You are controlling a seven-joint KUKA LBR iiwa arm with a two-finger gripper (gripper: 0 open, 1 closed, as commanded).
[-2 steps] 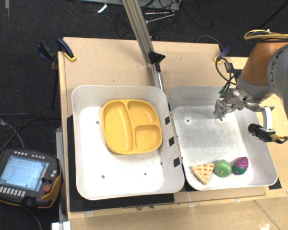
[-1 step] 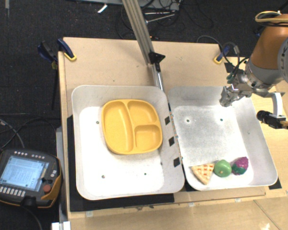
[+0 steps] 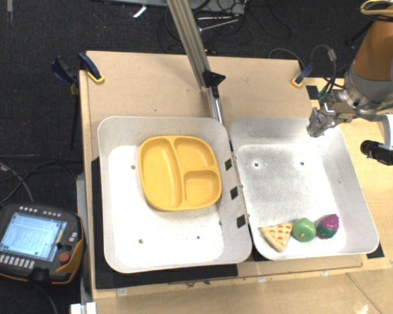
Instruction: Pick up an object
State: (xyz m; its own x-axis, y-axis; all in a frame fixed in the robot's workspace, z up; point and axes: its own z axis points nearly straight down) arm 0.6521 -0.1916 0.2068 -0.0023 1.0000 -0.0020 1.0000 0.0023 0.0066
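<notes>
The grey two-finger gripper (image 3: 316,127) hangs over the upper right rim of the right white bin (image 3: 295,175) — its opening cannot be told. A green round toy fruit (image 3: 304,229) lies at lower right, between a yellow waffle-patterned wedge (image 3: 277,235) and a purple berry-like toy (image 3: 327,226).

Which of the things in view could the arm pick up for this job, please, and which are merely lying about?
Candidates for picking, all in the right bin:
- pizza slice toy
- green apple
- purple fruit
- the gripper hangs over that bin's far corner

Lying about:
- yellow divided plate in the left bin
- teach pendant on the floor
</notes>
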